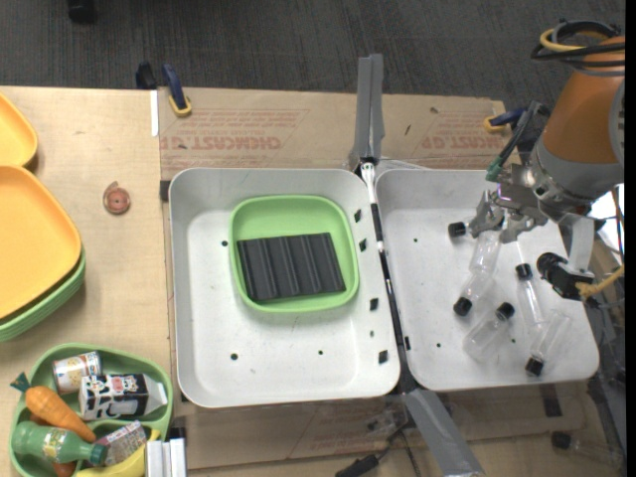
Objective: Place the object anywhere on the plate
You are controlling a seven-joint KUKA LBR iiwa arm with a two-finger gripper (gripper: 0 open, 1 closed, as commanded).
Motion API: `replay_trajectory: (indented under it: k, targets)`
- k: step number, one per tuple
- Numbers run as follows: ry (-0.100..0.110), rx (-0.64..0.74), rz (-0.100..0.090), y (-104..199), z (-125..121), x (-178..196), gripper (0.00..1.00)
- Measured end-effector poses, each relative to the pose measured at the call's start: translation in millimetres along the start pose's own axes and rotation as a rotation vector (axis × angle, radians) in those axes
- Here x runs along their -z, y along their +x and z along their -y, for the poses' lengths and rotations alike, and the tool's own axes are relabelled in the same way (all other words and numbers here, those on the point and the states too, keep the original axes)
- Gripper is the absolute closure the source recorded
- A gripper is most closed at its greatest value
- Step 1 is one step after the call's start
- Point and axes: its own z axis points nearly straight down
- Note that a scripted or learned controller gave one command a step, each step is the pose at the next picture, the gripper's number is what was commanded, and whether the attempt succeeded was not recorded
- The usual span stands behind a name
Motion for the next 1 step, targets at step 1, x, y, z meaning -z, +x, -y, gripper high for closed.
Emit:
replay_trajectory:
  k: [1]
  targets:
    - [0.002,0.122,-0.001,26.9,25.3,-10.5,1.0]
